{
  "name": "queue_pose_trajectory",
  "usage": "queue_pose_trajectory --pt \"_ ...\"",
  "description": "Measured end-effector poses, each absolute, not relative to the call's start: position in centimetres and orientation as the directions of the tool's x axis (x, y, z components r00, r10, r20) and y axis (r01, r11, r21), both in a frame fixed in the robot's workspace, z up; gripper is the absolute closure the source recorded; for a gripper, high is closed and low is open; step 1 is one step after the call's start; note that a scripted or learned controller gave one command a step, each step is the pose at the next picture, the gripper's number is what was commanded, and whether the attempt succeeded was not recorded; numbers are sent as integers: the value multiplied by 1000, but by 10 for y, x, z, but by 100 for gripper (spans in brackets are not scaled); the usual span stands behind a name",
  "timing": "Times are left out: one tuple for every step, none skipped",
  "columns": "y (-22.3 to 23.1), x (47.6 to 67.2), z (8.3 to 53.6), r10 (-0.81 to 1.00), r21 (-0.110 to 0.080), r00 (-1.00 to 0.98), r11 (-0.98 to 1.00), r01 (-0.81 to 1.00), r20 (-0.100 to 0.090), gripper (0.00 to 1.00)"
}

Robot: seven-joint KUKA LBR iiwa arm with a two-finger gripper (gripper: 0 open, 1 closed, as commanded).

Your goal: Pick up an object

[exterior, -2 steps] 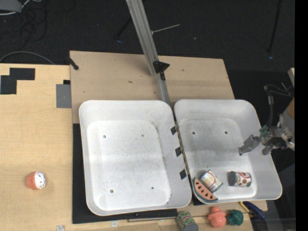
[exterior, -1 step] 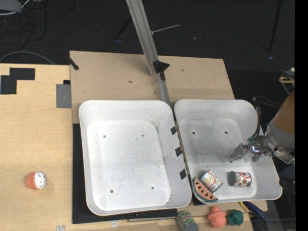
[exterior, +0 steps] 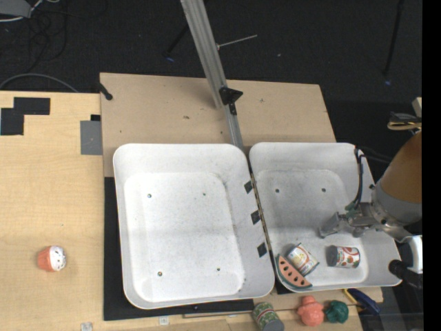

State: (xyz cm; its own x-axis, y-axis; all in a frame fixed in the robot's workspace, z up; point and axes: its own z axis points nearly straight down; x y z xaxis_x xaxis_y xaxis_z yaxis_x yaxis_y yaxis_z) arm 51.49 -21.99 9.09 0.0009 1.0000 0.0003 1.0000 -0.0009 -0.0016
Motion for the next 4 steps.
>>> queue_pose_trajectory --pt "-220 515 102 1000 -1 4 -4 1000 1 100" --pt "-216 516 145 1000 1 -2 2 1000 0 100" --pt "-215 523 207 1000 4 -2 2 1000 -1 100" --pt "-222 523 269 1000 4 -1 1 1000 -2 100"
